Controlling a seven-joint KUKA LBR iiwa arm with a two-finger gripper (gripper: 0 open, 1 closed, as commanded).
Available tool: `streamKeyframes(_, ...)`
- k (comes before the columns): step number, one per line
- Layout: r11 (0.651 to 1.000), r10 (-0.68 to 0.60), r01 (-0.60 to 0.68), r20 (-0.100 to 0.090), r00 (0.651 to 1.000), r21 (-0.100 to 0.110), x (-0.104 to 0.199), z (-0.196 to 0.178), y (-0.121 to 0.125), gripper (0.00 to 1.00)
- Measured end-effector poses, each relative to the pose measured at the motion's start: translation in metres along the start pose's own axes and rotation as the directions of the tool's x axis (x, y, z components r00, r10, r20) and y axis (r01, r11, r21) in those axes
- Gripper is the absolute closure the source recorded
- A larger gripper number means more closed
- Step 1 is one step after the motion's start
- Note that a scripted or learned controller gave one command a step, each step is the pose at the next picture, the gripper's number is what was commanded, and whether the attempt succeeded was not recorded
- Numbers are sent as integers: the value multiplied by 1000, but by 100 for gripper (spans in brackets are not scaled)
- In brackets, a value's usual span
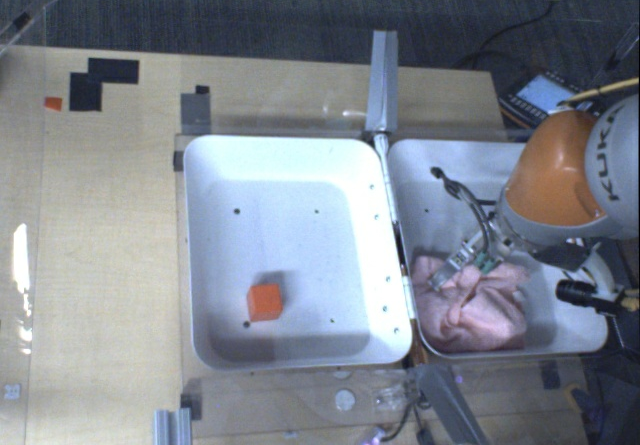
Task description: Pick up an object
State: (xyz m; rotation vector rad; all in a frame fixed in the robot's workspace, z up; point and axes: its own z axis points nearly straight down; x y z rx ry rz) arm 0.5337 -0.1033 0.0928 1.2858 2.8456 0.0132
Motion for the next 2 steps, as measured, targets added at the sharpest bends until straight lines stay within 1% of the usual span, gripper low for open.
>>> streamKeyframes(1,1000,-1,1,5,1000,-8,-1,-13,5,100)
streamKeyframes(2,996,92,-92,-5,996,7,-2,-143,72,100)
